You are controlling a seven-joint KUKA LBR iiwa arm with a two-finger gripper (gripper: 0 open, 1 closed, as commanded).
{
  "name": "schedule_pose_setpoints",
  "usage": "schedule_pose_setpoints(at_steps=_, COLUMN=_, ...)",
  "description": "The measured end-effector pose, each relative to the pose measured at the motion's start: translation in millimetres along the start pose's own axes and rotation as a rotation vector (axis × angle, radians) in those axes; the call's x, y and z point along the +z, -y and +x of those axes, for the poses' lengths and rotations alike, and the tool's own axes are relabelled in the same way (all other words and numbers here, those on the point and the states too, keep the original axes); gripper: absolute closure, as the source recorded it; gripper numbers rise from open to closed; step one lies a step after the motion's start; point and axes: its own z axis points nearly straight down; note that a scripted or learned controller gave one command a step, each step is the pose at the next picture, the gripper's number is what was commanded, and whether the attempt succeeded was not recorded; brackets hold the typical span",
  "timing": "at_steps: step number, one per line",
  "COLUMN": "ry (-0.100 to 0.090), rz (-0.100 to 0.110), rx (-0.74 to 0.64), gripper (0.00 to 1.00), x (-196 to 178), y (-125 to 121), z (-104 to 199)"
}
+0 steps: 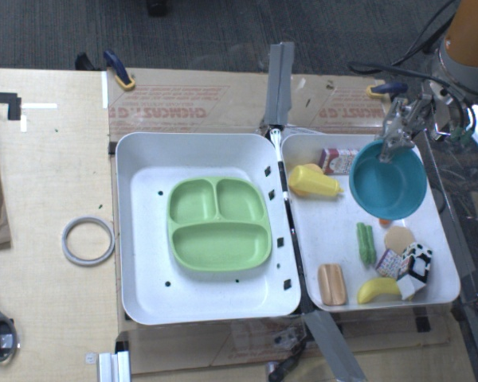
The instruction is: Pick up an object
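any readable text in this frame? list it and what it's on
Red print on the brown cardboard sheet behind the white bins: appears upside down, repeating, too blurred to read with confidence.
Small red-and-white carton beside the blue bowl: label too small to read.
Black-and-white patterned carton: no legible text.

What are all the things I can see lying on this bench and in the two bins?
Divided plate: one, light green, middle of the left bin.
Bowl: one, teal, tilted at the back of the right bin, its rim between the gripper's fingers.
Toy foods: yellow piece, green pods, bread-like piece, banana, right bin.
Small cartons: one at the back, one black-and-white.
Tape ring: one, grey, bench, left.
Clamps: blue and yellow, back edge.
Gripper: one, above the bowl's rim.
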Motion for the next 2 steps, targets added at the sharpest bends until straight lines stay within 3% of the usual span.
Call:
schedule_pose_setpoints(at_steps=1, ry=-0.003, rz=0.0, rx=0.05, gripper=1.0, x=95, y=12, z=30)
schedule_pose_setpoints(at_steps=2, ry=0.022, rz=0.004, rx=-0.258, gripper=1.0, x=226, y=35, z=78)
